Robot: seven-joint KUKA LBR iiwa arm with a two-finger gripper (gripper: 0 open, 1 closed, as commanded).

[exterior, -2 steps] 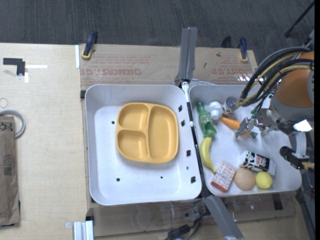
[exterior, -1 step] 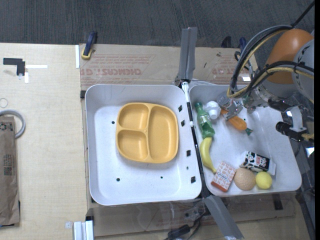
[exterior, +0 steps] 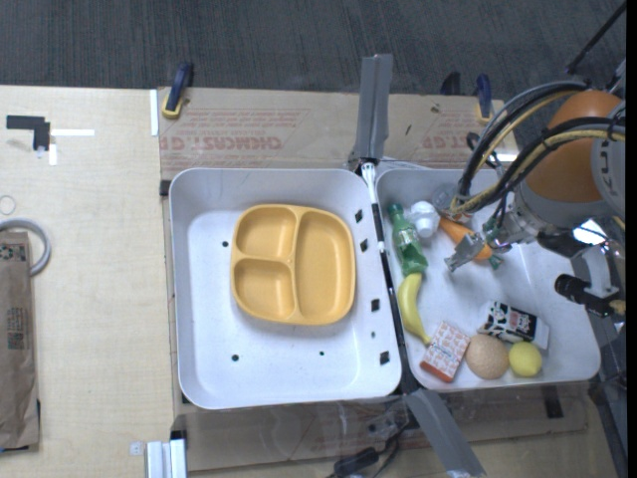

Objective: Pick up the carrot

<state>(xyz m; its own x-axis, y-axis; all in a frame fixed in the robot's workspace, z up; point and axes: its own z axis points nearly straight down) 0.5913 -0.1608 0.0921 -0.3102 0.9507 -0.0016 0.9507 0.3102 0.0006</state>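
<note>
The carrot (exterior: 455, 231) is a short orange piece lying near the back of the right bin (exterior: 567, 297), just right of a green bottle. My gripper (exterior: 470, 254) hangs right over the carrot's right end and hides part of it. A bit of orange shows beside the gripper's tip. The grey arm with its orange band (exterior: 572, 157) comes in from the right, trailing cables above the bin.
The right bin also holds a green bottle (exterior: 405, 237), a white cap (exterior: 424, 217), a banana (exterior: 411, 307), a snack box (exterior: 445, 352), a brown round item (exterior: 488, 357), a lemon (exterior: 526, 359) and a cow-print carton (exterior: 511, 322). A yellow divided plate (exterior: 295, 264) lies in the left bin (exterior: 199, 317).
</note>
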